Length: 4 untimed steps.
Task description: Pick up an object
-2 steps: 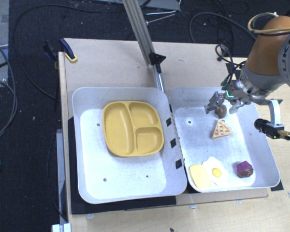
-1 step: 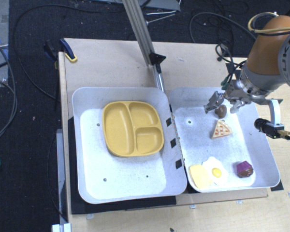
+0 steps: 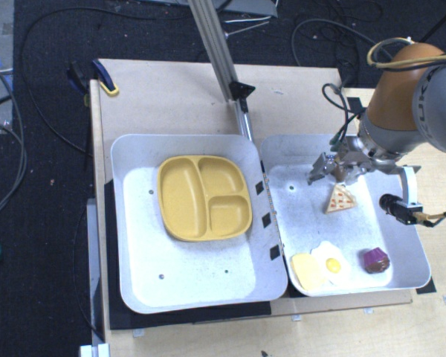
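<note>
Two shallow white bins sit side by side on a pale wooden table, with a dark floor strewn with black cables around it. The left bin holds a yellow divided plate with three compartments, lying flat toward the bin's upper middle. The right bin holds four small things: a pizza slice toy near its centre, a fried egg toy and a pale yellow cheese slice touching each other at the near edge, and a purple object just to the right of the egg, near the bin's lower right corner. A slanted metal pole crosses from the top of the view down to the gap between the bins, ending in a black clamp. A blue and yellow clamp grips the table's far left corner.

The arm reaches in from the right, its orange band bulging above the grey wrist, and bends down over the far part of the right bin. The tool hangs low above the bin floor, just above and to the left of the pizza slice toy, pointing left. Its fingers appear spread somewhat apart, with nothing between them. The pizza slice toy lies on the bin floor just below the tool, apart from it. A black cable loops from the wrist over the bin's far edge.
</note>
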{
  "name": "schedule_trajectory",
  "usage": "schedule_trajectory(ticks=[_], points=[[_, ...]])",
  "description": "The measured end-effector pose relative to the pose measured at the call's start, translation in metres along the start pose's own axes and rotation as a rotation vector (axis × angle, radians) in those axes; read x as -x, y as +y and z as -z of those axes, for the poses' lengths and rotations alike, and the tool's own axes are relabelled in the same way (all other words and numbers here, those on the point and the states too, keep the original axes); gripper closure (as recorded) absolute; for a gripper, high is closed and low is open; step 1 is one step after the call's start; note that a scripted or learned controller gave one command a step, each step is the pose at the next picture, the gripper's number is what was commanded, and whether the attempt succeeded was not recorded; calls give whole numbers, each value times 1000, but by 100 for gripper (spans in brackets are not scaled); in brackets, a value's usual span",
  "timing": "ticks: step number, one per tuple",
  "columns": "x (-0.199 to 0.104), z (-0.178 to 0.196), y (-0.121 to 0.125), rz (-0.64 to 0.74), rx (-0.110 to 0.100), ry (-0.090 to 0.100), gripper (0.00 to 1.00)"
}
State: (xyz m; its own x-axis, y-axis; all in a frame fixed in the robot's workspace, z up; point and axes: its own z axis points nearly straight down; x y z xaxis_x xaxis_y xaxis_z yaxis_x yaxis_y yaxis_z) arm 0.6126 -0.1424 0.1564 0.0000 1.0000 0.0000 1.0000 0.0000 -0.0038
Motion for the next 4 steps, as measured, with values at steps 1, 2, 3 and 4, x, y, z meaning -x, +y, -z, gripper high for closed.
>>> schedule_trajectory(ticks=[1, 2, 3, 4], points=[[0, -43, 1, 0, 0, 0, 0], [2, -54, 7, 1, 22, -8, 0], [1, -46, 6, 1, 21, -6, 100], [5, -2, 7, 1, 10, -2, 100]])
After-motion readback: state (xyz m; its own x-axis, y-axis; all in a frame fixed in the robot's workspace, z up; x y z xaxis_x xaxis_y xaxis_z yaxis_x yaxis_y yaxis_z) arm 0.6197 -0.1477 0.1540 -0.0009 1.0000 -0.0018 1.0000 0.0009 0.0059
